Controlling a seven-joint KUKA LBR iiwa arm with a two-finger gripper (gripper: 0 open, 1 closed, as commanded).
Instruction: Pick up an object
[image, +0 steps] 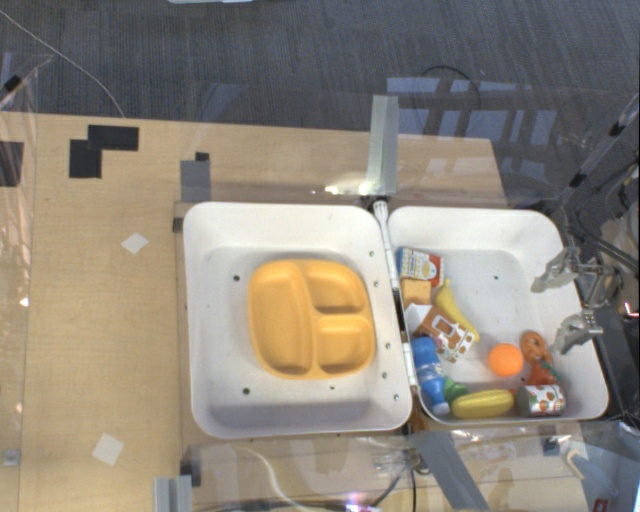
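Camera view: two white bins side by side on a wooden bench.
Left bin (215, 300): holds a yellow divided plate (311, 318) and nothing else.
Right bin (500, 235): the candidates lie here, crowded toward its near and left sides: a banana (452, 304), an orange ball (506, 360), a blue bottle (428, 364), a small carton (419, 266), a yellow lemon-shaped toy (482, 403).
Gripper (570, 300): at the right bin's right rim, fingers spread apart with nothing between them, clear of every item.
Done: as judged, nothing yet; no object is lifted.
Left: choose one item, descend, close, raise it.
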